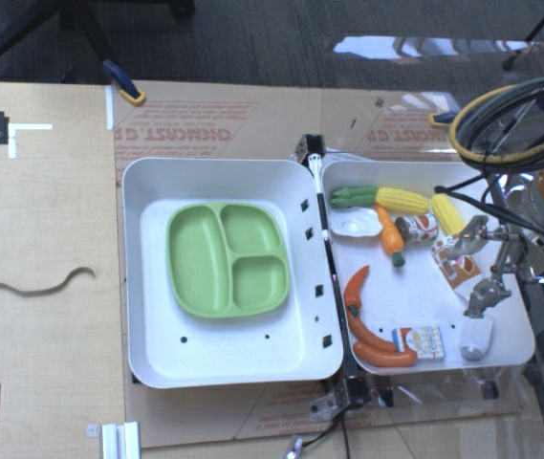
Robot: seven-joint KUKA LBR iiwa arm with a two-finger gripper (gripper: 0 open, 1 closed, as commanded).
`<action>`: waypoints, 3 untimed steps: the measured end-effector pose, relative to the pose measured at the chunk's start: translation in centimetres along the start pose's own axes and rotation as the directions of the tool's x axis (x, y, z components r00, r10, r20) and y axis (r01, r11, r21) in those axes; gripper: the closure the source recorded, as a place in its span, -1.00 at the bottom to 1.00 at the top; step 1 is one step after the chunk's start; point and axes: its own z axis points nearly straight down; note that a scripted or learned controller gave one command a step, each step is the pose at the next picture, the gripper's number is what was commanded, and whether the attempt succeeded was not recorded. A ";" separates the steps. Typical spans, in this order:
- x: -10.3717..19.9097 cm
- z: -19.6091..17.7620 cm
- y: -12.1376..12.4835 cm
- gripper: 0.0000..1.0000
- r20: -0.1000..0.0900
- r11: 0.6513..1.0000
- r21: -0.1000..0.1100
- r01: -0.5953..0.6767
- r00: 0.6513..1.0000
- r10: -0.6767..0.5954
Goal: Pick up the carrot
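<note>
On the bench, the left bin (138, 285) holds a green divided plate (228, 258); the right bin (501, 347) holds the carrot (390, 233), corn cobs (402, 199), and the gripper (487, 261), its jaws spread, empty.

The arm reaches in from the right edge, its wrist a mass of metal parts and trailing cables. The gripper (483, 261) hangs at the right side of the scene, with two thin metal fingers (469, 234) pointing left, spread apart from each other, with nothing between them.
</note>
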 end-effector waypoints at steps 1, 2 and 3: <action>-0.8 11.5 5.2 -1.00 0.007 0.990 0.002 0.144 0.990 -0.144; -6.1 11.8 1.7 -1.00 0.004 0.980 0.001 -0.197 0.980 0.197; -2.1 11.9 3.2 -1.00 -0.001 0.897 0.001 -0.441 0.897 0.441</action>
